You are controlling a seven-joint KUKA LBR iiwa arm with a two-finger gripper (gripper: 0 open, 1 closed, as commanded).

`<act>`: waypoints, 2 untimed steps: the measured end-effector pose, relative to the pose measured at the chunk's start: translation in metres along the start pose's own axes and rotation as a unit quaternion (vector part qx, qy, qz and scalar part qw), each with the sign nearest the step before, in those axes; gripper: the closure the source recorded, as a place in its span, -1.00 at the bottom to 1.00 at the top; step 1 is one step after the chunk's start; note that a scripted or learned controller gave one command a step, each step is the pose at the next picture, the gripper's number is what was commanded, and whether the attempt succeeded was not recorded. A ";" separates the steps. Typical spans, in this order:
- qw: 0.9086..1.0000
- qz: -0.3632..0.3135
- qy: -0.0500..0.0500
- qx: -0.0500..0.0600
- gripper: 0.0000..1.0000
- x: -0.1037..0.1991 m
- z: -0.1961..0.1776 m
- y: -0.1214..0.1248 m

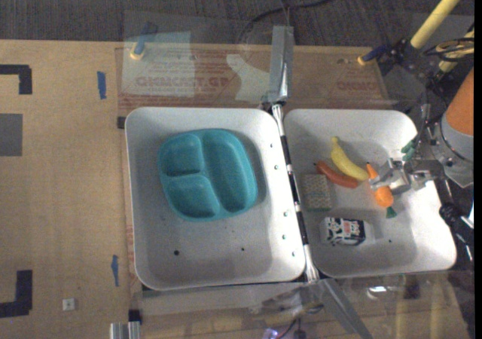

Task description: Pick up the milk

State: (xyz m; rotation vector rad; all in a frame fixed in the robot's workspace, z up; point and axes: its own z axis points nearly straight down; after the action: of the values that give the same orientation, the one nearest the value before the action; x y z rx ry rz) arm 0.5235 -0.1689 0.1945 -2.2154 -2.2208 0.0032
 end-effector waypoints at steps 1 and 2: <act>0.999 0.036 -0.001 -0.004 -1.00 0.059 0.100 0.028; 0.998 0.063 0.000 0.001 -1.00 0.105 0.013 -0.043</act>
State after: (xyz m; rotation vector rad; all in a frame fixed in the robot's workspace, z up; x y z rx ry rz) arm 0.4801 -0.0636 0.1816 -2.3502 -2.0759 0.0061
